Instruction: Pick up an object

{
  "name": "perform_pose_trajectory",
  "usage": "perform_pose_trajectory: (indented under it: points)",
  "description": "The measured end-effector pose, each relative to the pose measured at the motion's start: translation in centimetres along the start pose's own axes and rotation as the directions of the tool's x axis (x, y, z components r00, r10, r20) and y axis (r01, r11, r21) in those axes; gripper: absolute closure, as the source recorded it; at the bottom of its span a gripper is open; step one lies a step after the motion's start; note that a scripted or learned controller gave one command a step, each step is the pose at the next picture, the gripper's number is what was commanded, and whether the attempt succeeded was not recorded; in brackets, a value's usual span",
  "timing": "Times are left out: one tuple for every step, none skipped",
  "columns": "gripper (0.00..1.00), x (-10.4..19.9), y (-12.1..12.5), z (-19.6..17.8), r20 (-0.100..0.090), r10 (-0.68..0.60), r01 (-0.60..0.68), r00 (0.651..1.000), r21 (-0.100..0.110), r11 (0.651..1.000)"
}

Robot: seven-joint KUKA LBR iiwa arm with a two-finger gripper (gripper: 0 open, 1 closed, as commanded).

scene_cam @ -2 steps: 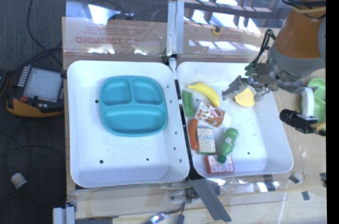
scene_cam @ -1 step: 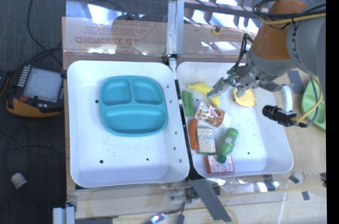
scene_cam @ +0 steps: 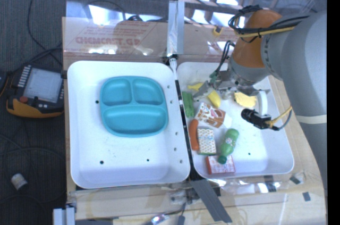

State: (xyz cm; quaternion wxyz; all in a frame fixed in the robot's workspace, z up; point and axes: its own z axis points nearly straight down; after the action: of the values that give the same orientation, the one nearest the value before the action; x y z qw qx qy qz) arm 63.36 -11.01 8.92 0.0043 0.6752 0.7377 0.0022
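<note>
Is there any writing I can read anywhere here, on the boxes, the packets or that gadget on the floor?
Cardboard sheet behind the left bin: red printed lettering, too blurred to read with certainty.
Small printed packets in the right bin: coloured patterns, any words too small to read.
Handheld pendant on the floor: a lit screen, nothing legible.
Blue divided tray: no text.

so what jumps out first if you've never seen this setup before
The bright blue divided plate lies alone in the middle of the left bin. Next comes the big grey arm with its orange band, reaching in from the right over the far end of the right bin. Below it sits a cluster of small toy foods, among them a green bottle, a carrot and a yellow piece.
</note>
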Motion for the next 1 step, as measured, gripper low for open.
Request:
perform_pose_trajectory:
  points:
    - [1.00, 0.00, 0.09, -0.96, -0.002, 0.000, 0.000, 1.000, -0.001, 1.000]
